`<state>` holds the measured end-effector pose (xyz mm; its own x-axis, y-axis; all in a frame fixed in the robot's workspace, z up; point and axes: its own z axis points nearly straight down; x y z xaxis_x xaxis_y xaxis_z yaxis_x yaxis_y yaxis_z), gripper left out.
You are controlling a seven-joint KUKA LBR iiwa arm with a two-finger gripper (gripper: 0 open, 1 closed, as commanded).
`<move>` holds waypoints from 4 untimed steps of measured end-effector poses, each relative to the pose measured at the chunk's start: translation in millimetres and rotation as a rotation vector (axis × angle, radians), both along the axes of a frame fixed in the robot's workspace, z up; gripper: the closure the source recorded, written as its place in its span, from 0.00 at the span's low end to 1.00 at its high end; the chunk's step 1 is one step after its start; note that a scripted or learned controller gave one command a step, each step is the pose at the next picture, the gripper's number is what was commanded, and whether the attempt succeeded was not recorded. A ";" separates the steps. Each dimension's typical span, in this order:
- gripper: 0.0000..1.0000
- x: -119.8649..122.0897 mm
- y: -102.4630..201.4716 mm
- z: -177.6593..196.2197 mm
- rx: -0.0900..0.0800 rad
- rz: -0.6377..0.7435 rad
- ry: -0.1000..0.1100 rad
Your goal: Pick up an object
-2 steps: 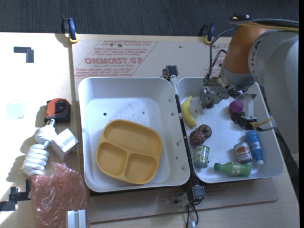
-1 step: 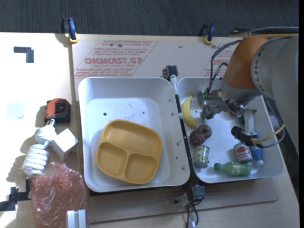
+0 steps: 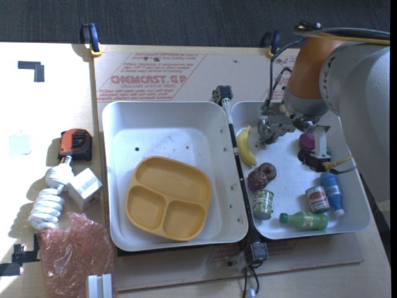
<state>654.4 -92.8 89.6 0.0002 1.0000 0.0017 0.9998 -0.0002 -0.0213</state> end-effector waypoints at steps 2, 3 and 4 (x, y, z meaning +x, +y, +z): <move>0.00 0.1 -29.6 -0.2 0.000 0.002 0.000; 0.00 -4.6 -3.1 2.5 -0.002 0.002 -0.017; 0.00 -52.0 -0.8 2.9 -0.002 -0.001 -0.021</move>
